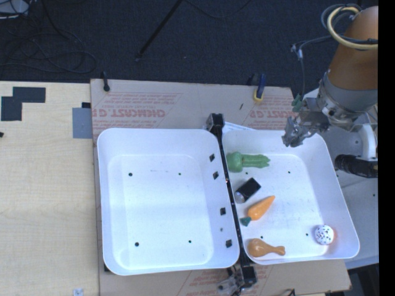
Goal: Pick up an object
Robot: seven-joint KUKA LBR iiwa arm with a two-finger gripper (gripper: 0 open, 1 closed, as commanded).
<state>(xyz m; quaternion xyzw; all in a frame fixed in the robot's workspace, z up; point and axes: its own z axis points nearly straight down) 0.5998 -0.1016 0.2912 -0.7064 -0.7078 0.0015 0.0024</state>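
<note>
The gripper [295, 134] hangs over the far right corner of the right bin [336, 190], and I cannot tell how it is set. In that bin, a green toy [247, 161], a black block [248, 189] and an orange carrot [261, 208] sit near the left wall. A tan toy [265, 248] lies by the near edge, and a white spotted ball [323, 234] sits in the near right corner.

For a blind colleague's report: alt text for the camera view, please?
Grey-and-orange arm's gripper hovers over the right white bin's far corner. The bin holds a green toy, black block, orange carrot, tan gourd and white speckled ball.
</note>
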